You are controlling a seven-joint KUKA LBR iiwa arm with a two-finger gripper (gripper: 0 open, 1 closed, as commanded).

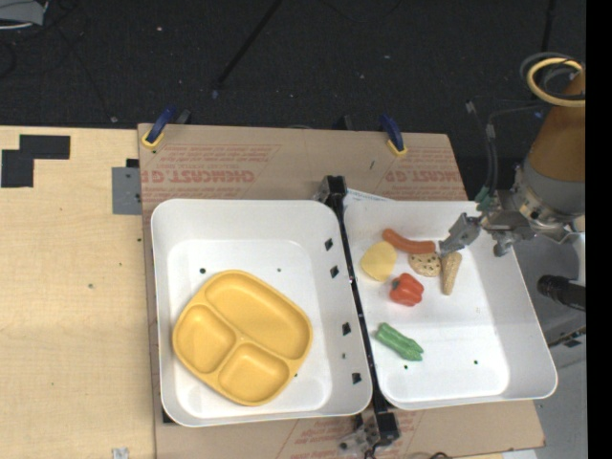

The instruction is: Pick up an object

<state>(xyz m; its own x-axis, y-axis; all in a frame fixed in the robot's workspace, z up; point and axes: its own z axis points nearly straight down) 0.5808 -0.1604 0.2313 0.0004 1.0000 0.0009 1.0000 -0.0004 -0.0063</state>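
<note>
I saw the pincer [478,238] spread apart over the right bin [521,352] on the light wooden surface [67,285]; behind was dark floor [287,46].

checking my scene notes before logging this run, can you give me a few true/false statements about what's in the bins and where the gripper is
1. The yellow divided plate lies in the left bin. True.
2. The green pepper sits on the plate. False: it lies on the floor of the right bin, apart from the other food.
3. The gripper is over the right bin. True, near its upper right side, by the cluster of toy food.
4. The red pepper is in the left bin. False: it lies in the right bin, just below the yellow potato-like piece.
5. The plate has three compartments. True.
</note>
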